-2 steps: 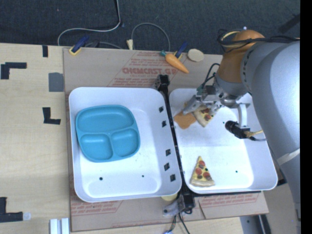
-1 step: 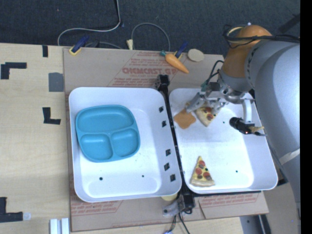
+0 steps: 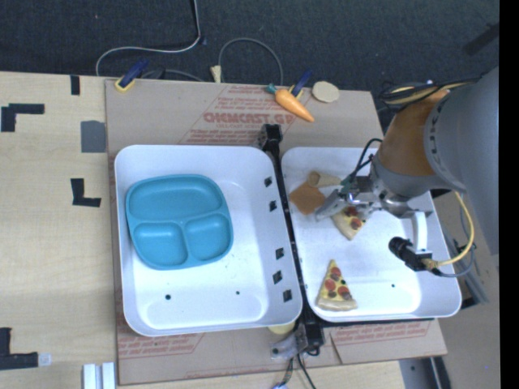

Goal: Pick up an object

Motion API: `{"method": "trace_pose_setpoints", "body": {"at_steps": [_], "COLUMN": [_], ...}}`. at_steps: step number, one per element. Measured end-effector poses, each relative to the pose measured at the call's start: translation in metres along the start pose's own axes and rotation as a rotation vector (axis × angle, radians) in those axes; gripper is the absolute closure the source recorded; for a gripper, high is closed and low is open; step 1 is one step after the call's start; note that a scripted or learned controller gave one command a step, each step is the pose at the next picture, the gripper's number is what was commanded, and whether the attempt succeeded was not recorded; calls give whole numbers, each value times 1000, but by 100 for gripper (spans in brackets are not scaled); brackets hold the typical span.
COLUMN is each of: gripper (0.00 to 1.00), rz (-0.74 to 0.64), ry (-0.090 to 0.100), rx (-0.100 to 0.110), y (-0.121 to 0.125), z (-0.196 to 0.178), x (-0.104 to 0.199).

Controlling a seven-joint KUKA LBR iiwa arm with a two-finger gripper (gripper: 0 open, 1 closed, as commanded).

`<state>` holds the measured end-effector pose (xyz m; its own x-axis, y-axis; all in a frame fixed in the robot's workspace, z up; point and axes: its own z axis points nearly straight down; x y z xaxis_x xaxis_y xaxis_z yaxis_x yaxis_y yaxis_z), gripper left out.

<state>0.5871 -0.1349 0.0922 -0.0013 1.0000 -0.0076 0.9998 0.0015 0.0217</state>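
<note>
Currently the gripper point(image 3: 347, 203) sits low in the right bin point(image 3: 430, 298), reaching in from the right. Its fingers point(image 3: 328, 208) point left, just beside a brown flat piece point(image 3: 307, 197) and right above a pizza slice point(image 3: 352, 221); can't tell if they're released or clenched. Second pizza slice point(image 3: 335, 287) lies apart near the bin's front. Left bin point(image 3: 146, 314) holds a blue divided plate point(image 3: 178, 220). Toy carrot point(image 3: 293, 104) rests on the surface behind the bins.
</note>
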Motion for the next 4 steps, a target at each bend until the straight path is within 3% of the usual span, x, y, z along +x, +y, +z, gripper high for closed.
{"method": "trace_pose_setpoints", "body": {"at_steps": [1, 2, 3, 4], "gripper": [0, 0, 0, 0], "rz": [1, -3, 4, 5], "ry": [-2, 3, 1, 13], "rx": [-2, 9, 41, 39], "y": [-77, 39, 80, 79], "z": [-1, 3, 5, 7], "x": [16, 19, 29, -13]}}
